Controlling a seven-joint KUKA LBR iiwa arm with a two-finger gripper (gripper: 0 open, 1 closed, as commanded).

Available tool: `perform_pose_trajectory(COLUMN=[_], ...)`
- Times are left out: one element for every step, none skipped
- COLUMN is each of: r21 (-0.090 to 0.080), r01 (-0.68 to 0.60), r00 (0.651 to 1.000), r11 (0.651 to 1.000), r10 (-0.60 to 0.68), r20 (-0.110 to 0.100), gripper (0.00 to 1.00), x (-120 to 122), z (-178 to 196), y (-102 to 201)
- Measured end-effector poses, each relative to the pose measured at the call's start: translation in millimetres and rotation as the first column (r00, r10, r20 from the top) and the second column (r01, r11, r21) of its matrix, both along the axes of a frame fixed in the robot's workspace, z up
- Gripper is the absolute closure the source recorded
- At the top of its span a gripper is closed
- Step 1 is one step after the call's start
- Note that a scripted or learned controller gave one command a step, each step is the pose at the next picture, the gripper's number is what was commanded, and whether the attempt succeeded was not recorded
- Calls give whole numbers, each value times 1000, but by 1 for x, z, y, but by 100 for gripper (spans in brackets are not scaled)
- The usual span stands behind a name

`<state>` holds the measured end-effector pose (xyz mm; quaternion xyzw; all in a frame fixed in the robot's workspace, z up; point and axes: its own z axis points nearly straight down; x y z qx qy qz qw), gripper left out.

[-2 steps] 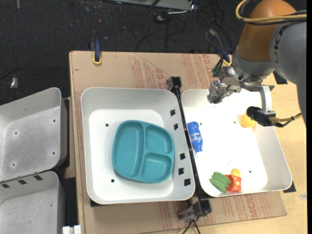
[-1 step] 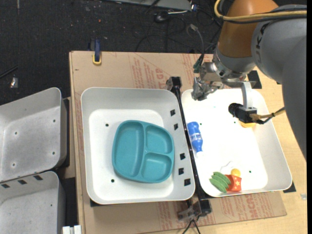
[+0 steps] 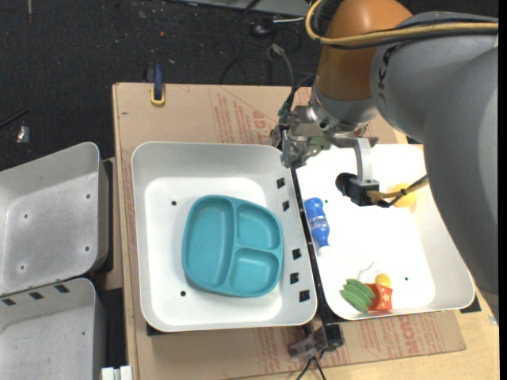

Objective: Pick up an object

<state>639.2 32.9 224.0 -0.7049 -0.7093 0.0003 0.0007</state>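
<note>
**Gripper's closure unreadable, poised over the seam between the bins**

From the camera view you cannot tell whether the gripper (image 3: 295, 150) is spread or closed; its tip is lost in metalwork and shadow. It sits above the far end of the rim shared by the left bin (image 3: 150, 212) and the right bin (image 3: 444, 275), and nothing visible is caught in it.

Your likeliest pick is the blue object (image 3: 315, 221), lying lengthwise in the right bin just beside its left wall, about midway along that wall. It looks like a small plastic piece: probably light, stiff and somewhat slick, so take it across its narrow width at the middle. The wall beside it leaves little room on that side.

A green, red and yellow cluster (image 3: 367, 292) lies near the right bin's front edge. A teal divided plate (image 3: 234, 246) lies flat in the left bin, broad and probably awkward to pinch.
</note>
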Motion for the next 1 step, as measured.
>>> perform_pose_trajectory(r21=[0], r01=[0], r00=[1000], r11=[1000], r10=[0], r20=[3], gripper=[100], x=[-4], z=[11], y=[49])
